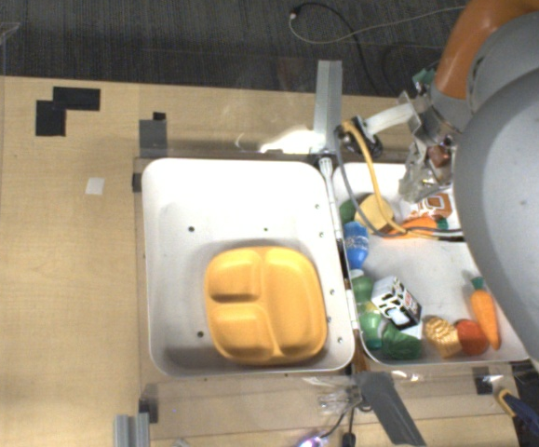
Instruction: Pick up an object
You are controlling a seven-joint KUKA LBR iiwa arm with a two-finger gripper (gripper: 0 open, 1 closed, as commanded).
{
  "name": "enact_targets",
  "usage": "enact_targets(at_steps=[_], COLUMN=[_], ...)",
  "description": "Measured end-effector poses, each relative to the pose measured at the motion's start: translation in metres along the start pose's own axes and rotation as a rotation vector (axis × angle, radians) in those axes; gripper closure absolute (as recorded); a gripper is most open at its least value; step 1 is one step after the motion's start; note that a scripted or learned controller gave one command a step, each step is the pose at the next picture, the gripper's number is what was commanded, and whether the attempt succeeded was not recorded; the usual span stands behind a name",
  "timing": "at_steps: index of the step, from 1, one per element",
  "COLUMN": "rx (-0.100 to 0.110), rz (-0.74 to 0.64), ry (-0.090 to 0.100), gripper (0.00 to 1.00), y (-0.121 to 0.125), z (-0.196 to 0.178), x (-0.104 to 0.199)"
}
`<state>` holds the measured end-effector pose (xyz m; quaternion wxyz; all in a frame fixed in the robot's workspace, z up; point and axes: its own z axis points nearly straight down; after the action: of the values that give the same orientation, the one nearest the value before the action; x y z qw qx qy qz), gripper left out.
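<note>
Orange carrot (484,316) lies in the right bin (455,264); the claw (416,180) hovers, its state unclear.

robot lab: wooden bench (55,277), two white bins (167,194), loose cables (362,26).

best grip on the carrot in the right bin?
Grip the carrot across its orange body near the middle, coming straight down. It lies flat and lengthwise, leafy end away from the camera; close the fingers across the narrow width. The bin wall alongside crowds one side.
</note>
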<state>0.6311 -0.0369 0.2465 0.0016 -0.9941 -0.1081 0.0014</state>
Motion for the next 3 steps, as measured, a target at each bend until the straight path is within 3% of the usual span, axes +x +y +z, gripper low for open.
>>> enact_targets(at_steps=[1,2,3], rx=[-0.004,-0.003,-0.003], rz=[-0.074,-0.032,-0.086], ry=[0.002,-0.001,-0.003], gripper=[1.0,1.0,1.0], y=[0.04,-0.011,-0.038], z=[-0.174,-0.065,-0.046], x=[-0.017,-0.002,-0.027])
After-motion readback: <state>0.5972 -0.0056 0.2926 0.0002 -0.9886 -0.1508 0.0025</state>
